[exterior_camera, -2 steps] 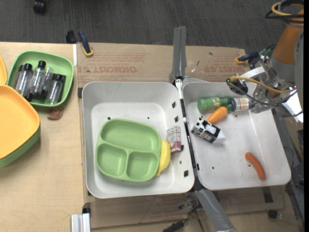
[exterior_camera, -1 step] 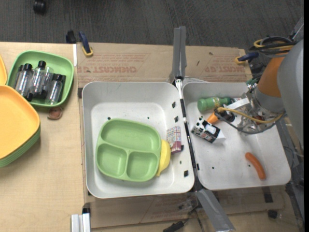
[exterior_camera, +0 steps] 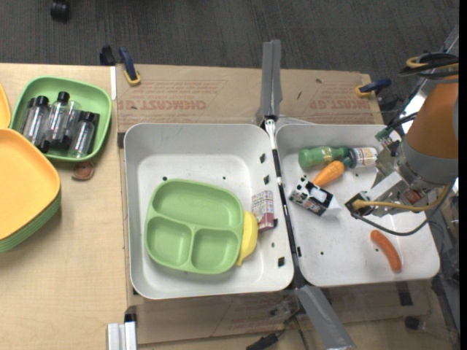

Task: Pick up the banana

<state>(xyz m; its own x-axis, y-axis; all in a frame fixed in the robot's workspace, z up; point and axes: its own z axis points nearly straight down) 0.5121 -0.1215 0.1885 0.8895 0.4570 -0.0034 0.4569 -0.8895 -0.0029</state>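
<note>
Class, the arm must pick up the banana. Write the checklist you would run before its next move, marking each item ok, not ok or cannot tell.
1. Banana in view: ok, in the left bin.
2. Banana clear all round: not ok, it lies against the green plate, with a packet beside its upper end.
3. Pincer over the banana: not ok, it is over the right bin.
4. Way across clear: cannot tell; the bottle and carrot lie between, and the pincer's height is unclear.
</note>
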